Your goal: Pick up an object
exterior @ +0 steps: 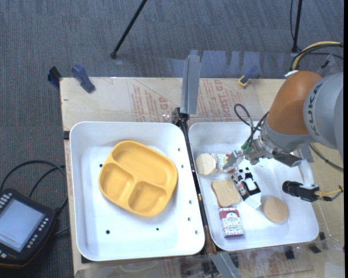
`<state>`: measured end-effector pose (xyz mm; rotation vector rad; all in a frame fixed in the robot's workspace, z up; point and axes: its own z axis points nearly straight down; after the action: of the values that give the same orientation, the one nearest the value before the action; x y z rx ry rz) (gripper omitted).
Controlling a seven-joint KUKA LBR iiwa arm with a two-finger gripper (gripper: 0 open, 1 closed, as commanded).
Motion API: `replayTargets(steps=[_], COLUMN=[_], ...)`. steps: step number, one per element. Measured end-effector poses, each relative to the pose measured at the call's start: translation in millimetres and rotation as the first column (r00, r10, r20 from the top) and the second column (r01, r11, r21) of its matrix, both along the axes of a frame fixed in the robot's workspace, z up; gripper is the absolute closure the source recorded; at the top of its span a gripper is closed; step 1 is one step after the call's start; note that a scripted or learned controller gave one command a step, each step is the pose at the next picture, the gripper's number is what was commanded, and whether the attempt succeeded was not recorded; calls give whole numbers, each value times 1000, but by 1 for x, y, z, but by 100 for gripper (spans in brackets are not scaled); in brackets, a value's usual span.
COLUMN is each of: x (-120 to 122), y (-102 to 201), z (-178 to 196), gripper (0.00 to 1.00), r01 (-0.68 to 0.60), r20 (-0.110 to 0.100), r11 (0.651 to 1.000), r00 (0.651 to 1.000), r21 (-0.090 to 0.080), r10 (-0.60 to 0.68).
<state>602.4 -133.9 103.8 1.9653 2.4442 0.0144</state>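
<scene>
Where arm reaches, right bin (311,223): we note round cracker (206,164), toast slice (225,192), red packet (231,222), tan disc (275,209).
Left bin (84,236): yellow divided plate (138,177).
Gripper (244,180): grip state, we cannot tell.

Two white bins (81,155). One yellow divided plate (138,177), far left of the claw (242,168). Two round biscuits (206,164), one toast slice (225,193), one red packet (231,222) around and below it.
</scene>
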Motion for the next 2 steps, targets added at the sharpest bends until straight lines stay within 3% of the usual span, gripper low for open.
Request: replayTargets(steps=[1,2], x=[-10,-10], y=[-17,-17], z=[-18,-9], gripper=[0,100], r01=[49,51], r20=[-15,-18], r11=[999,999], r00=[999,999], r21=[-1,1], r10=[-49,-51])
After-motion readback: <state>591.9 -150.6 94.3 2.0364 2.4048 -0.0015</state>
